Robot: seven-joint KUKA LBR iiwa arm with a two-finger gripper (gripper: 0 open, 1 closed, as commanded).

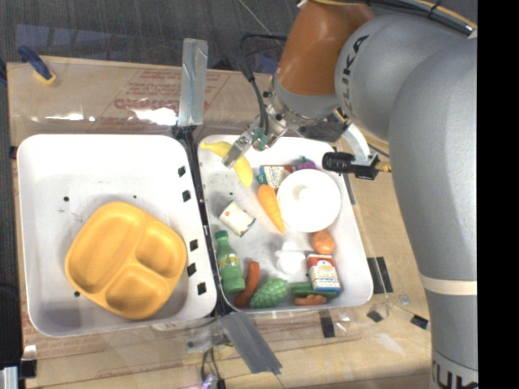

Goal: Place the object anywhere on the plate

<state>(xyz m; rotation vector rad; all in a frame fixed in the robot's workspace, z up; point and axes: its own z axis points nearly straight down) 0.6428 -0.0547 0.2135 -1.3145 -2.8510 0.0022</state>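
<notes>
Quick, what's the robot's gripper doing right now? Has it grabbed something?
Gripper: low over the banana at the back of the right bin; whether it is open, shut or gripping anything cannot be told.

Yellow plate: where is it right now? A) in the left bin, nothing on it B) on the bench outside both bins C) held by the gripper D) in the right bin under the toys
A: the yellow plate lies bare in the left bin; the toy food sits in the right bin.
</notes>
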